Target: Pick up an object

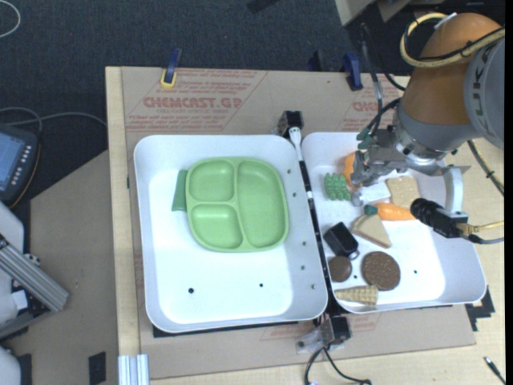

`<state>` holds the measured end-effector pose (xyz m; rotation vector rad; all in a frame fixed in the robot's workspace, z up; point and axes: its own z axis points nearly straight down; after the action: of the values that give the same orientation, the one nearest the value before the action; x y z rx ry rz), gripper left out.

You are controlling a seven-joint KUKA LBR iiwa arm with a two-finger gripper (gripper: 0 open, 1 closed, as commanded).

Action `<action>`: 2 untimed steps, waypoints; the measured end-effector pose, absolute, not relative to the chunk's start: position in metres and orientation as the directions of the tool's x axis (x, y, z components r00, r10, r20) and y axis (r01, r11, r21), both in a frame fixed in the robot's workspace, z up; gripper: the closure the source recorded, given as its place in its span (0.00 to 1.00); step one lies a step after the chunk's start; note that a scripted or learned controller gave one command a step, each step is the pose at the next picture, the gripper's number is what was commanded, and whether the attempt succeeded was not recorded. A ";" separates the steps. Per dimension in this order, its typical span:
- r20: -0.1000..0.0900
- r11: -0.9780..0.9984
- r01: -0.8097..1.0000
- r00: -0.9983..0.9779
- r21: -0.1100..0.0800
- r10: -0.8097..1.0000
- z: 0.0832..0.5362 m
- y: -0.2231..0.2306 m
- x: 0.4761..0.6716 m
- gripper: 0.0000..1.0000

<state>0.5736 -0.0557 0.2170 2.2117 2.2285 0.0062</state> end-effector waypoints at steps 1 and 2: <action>0.001 0.006 1.000 -0.006 0.005 1.000 0.230 -0.008 0.598 1.00; 0.001 0.006 1.000 -0.006 0.004 1.000 0.230 0.042 0.617 1.00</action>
<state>0.6165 0.0416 0.2303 2.2136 2.2259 0.0055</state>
